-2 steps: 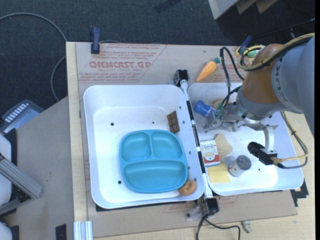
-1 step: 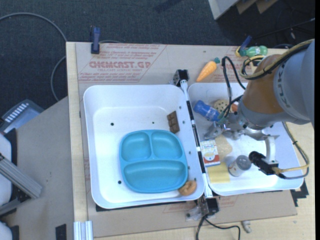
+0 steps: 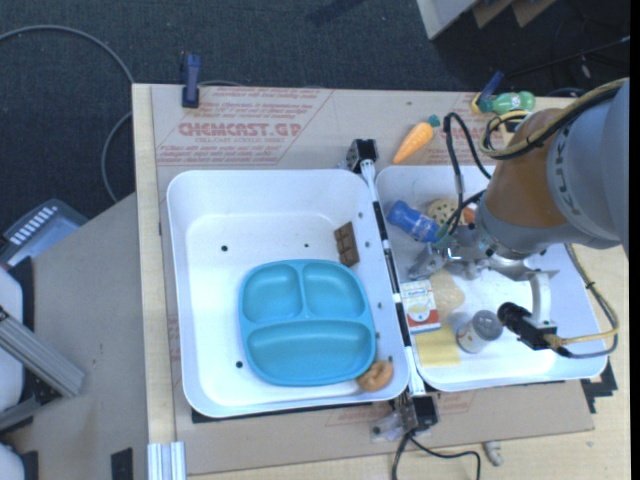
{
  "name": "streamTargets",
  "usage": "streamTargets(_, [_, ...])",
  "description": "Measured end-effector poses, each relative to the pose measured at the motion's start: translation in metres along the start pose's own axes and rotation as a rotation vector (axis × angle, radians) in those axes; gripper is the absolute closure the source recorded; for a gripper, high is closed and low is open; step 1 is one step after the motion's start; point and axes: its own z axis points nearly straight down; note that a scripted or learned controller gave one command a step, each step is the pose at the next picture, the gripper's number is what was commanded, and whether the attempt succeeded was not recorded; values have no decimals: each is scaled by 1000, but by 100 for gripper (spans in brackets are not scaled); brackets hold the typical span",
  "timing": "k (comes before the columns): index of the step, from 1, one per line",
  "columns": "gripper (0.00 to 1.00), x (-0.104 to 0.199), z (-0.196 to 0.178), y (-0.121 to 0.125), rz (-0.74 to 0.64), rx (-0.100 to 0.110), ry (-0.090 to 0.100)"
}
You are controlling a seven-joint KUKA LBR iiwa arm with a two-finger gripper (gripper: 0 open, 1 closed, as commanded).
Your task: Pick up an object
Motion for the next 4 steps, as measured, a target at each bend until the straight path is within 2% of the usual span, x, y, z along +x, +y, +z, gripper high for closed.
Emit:
streamTargets(1, [100, 0, -10, 0, 1, -1, 0])
streamTargets(2, [0, 0, -10, 0, 0, -1, 0])
streamTargets(3, [0, -36, -14, 100, -5, 39, 6])
streamTargets(4, [0, -79, 6, 99, -4, 40, 7])
